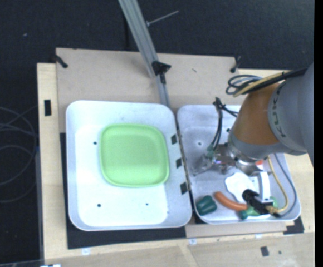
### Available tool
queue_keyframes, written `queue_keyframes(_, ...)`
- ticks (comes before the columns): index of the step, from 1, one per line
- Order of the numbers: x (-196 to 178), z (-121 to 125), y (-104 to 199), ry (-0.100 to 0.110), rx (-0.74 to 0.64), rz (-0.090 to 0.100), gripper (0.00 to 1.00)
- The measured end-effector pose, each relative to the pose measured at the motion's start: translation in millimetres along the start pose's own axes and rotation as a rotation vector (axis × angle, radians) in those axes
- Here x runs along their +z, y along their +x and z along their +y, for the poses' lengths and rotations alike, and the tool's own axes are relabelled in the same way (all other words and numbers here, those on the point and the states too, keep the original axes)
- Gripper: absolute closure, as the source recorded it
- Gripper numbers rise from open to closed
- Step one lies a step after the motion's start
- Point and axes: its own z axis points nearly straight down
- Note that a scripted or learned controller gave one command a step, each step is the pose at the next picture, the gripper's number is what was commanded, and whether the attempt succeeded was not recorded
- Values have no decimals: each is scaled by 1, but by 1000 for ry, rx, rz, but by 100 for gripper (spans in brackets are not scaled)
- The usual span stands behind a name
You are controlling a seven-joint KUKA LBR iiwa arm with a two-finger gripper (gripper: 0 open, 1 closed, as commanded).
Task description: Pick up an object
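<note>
green plate (134, 155) flat in left bin; orange carrot (229, 200), dark green block (206, 205) in right bin

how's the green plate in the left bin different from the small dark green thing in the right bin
The light green square plate is pale lime, while the small dark green block is deep green. The plate is far larger, covering much of the left white bin; the block is a small chunk near the front corner of the right white bin. The plate lies flat and wide; the block looks stubby. Both are green.

green plate (134, 155), orange carrot (230, 201), white bins (83, 149)
</note>
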Motion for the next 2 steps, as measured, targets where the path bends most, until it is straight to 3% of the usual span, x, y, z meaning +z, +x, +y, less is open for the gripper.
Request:
queue_keyframes(1,-13,2,0,-6,1,1,100)
queue_keyframes(2,-69,11,-6,-10,-1,0,100)
